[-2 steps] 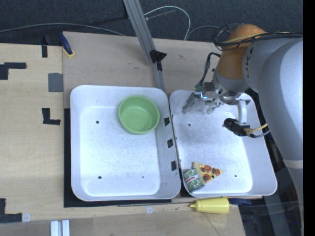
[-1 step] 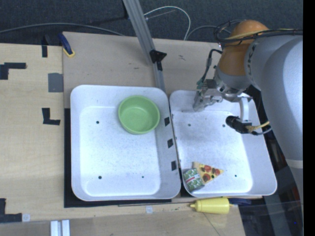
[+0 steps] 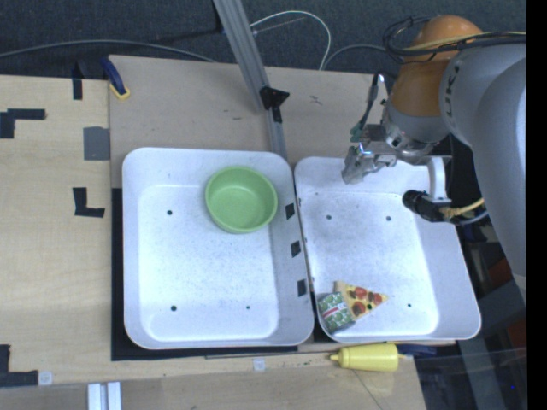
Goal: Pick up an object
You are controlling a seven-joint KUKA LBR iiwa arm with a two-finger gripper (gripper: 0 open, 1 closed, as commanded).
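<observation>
Nothing between the gripper (image 3: pixel 355 171) fingers yet, hovering at the right bin (image 3: pixel 444 263) far edge; whether apart or together, impossible to tell. Pizza slice (image 3: pixel 361 298) and green packet (image 3: pixel 335 312) at the near-left corner, bowl (image 3: pixel 242 199) by the left bin (image 3: pixel 149 254) far edge. Approach step, by judgement: next, across and down.

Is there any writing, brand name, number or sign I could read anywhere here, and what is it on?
Grey arm: dark letters run along its shell near the orange band, cut off and too blurred to read.
Small green packet in the right bin: some print, too small to read.
Pizza slice: toppings, no text.
Green bowl, yellow bottle, tool: no text seen.
</observation>
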